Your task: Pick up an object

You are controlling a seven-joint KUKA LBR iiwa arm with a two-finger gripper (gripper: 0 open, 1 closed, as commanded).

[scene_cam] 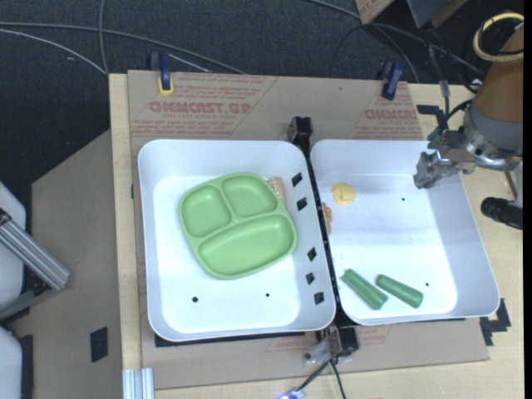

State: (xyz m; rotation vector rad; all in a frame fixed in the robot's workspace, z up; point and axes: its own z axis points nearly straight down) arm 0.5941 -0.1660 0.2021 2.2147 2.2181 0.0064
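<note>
Two green cylinders lie near the front of the right bin (465, 248): one (363, 288) to the left and one (400, 290) to its right. A small yellow piece (344, 193) sits at the bin's back left. A small orange piece (327, 217) lies against the divider. My gripper (430, 173) hangs over the right bin's back right corner, well away from the cylinders, with nothing seen in it.
A green divided plate (238, 224) fills the middle of the left bin (166, 306), with a tan piece (277, 189) at its back right edge. Black clips run along the divider between the bins. Cables lie on the dark floor behind.
</note>
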